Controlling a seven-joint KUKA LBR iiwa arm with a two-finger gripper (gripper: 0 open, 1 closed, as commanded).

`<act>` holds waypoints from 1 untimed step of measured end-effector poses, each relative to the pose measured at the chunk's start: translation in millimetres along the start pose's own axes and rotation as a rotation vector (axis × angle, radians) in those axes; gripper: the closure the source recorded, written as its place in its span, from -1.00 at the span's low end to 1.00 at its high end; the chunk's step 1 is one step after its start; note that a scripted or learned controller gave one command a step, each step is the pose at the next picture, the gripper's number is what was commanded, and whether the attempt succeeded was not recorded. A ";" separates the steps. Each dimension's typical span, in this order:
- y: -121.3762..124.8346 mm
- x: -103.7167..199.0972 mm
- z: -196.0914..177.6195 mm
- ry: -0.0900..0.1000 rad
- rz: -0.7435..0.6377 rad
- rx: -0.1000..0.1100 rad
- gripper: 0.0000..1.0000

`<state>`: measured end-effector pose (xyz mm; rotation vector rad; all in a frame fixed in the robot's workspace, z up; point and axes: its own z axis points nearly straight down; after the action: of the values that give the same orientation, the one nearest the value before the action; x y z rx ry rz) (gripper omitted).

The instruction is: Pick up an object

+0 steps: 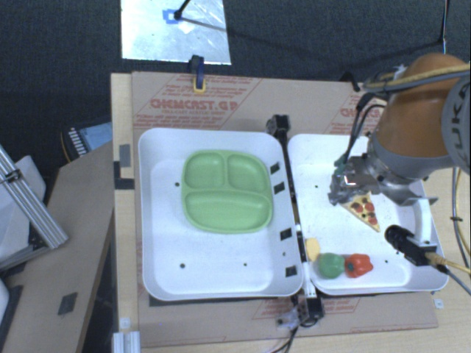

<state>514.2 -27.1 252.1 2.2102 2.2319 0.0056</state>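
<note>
Two white bins (221,142) are sitting on the table. Gripper (344,191) is hanging by the pizza slice (364,212); nothing looks picked up yet.

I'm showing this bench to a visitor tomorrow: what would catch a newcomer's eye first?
Probably the pale green divided plate, alone in the left bin. Then the grey and orange arm, hanging over the right bin beside a toy pizza slice, with a green piece and a red pepper near that bin's front edge.
</note>
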 end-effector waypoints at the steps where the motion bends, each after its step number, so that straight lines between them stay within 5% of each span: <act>1: 5.7 57.1 15.5 0.000 0.000 0.003 1.00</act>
<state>519.4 30.1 236.8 2.2121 2.2336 0.0026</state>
